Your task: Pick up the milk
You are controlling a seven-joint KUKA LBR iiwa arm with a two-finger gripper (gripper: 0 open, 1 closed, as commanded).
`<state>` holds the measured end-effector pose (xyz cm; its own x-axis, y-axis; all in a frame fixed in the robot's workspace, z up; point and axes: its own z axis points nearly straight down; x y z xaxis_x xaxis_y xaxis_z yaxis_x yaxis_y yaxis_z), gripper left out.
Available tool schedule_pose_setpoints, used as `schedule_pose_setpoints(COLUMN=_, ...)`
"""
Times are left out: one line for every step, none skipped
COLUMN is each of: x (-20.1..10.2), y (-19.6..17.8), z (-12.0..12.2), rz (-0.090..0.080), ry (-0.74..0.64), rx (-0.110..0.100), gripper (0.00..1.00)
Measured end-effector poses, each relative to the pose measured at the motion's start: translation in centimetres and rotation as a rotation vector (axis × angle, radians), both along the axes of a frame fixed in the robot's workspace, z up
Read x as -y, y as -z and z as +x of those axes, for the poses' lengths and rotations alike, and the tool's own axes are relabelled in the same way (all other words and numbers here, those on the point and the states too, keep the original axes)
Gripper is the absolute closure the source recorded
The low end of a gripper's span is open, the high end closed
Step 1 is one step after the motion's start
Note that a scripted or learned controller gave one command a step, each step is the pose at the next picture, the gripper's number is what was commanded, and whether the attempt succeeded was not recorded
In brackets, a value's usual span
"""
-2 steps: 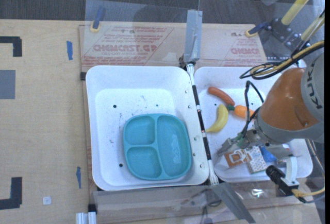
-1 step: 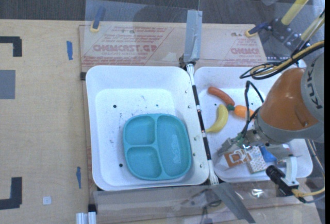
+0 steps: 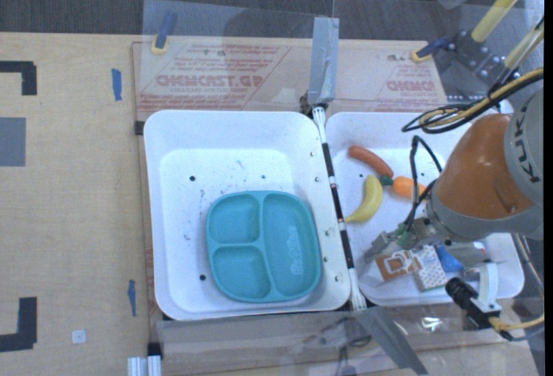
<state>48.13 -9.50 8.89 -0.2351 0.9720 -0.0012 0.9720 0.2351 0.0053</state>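
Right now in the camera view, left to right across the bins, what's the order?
Left bin → teal divided plate → banana → carrot → orange band of the arm. The sausage, the milk carton and the gripper overlap these sideways, so I leave them out.

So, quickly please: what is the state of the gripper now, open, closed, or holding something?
Gripper: cannot be told. It is low in the right bin, over the milk carton; the wrist hides the grasp.

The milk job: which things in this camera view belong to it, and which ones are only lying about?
Belong to the job:
- small printed white-and-orange milk carton
- grey arm's two-finger gripper

Only lying about:
- yellow banana
- red-orange sausage
- small orange carrot
- turquoise three-compartment plate
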Motion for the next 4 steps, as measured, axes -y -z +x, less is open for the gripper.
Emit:
schedule_pose_setpoints(x=0.1, y=0.0, z=0.2, rz=-0.001, ry=-0.161, rx=0.004, gripper=0.0)
schedule_pose_setpoints(x=1.1, y=0.1, z=0.1, rz=0.001, ry=0.106, rx=0.004, gripper=0.0)
schedule_pose_setpoints(x=0.5, y=0.1, z=0.2, rz=-0.004, ry=-0.192, rx=0.005, gripper=0.0)
schedule_pose_setpoints(x=0.5, y=0.1, z=0.1, rz=-0.002, ry=-0.154, rx=0.005, gripper=0.0)
